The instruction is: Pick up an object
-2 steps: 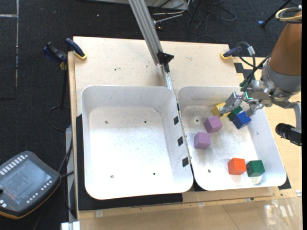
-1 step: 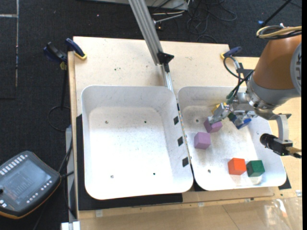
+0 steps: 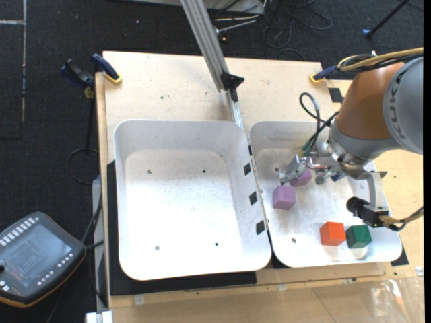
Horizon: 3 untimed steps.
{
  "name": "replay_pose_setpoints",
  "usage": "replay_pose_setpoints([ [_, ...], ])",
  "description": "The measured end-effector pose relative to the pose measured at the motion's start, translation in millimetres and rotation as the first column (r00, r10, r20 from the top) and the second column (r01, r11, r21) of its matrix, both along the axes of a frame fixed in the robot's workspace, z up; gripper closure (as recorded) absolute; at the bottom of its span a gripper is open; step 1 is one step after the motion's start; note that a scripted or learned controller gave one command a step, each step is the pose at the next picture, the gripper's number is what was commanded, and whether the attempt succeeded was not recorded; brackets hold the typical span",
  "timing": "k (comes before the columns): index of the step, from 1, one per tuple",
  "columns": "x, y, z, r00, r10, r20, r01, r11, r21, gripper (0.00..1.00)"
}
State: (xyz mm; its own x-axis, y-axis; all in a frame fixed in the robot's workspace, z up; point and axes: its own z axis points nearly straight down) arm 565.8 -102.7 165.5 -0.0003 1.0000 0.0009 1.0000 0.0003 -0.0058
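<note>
My gripper hangs over the left part of the right bin, reaching in from the right. A small purple piece shows right at its tip, partly hidden by it; I cannot tell whether it is held. A purple cube lies on the bin floor just below and left of the gripper, apart from it. An orange cube and a green cube sit side by side near the bin's front right corner.
The left bin stands beside the right one, their walls meeting in the middle. A slanted metal pole runs down to the bins' shared back edge. A black fitting on the arm hangs above the green cube.
</note>
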Motion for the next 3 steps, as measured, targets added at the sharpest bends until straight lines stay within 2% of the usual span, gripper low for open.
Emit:
replay_pose_setpoints([
  [1, 7, -6, -53, 1.000, -0.001, 0.000, 0.001, 1.000, 0.000, 0.00],
  [2, 8, -6, -40, 1.000, -0.001, 0.007, 0.001, 1.000, -0.001, 1.00],
  [3, 10, -12, 4, 1.000, -0.001, 0.011, 0.001, 1.000, -0.002, 1.00],
])
